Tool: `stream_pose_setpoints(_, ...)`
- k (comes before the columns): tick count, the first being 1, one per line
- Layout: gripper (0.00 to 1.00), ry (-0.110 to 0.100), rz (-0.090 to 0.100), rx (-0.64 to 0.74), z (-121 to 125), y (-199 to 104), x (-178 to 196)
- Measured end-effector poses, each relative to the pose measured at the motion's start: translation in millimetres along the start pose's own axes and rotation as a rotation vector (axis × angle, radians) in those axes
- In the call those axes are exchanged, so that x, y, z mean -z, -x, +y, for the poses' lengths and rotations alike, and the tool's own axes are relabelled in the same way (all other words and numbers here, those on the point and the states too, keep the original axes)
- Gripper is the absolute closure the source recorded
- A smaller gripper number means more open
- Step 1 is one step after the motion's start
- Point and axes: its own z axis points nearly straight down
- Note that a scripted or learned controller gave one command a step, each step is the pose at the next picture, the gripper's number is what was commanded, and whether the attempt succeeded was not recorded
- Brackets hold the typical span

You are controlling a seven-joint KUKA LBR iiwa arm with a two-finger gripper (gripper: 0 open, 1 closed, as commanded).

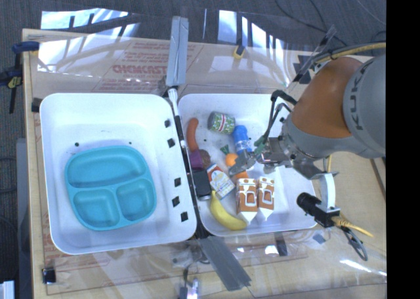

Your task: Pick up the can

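The can lies on its side in the right bin, toward the bin's twelve o'clock edge, its green label showing. Nothing covers it. At its four o'clock, just beside it, lies a blue bottle, and at its nine o'clock a long reddish sausage-shaped thing runs along the bin's left wall. Below that sits a dark purple object and a black block, both hard to name. A small orange piece sits under the bottle, then a small carton, a banana and two juice cartons side by side toward six o'clock.

The gripper hovers at the can's four to five o'clock, over the bottle's lower end, apart from the can. Whether it stands parted or closed cannot be told, as the metal parts blur together there. The arm covers the bin's three o'clock side.

The left bin holds a blue divided tray. Both bins rest on the counter.
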Motion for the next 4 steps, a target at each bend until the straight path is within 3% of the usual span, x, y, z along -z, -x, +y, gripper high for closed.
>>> stream_pose_setpoints(1,0.0,0.002,-0.001,0.077,78,-9,-20)
stream_pose_setpoints(2,0.0,0.021,-0.005,0.085,158,-11,-76)
stream_pose_setpoints(3,0.0,0.043,-0.017,0.026,172,-25,-88)
stream_pose_setpoints(4,1.0,0.046,-0.013,0.033,174,-28,-76)
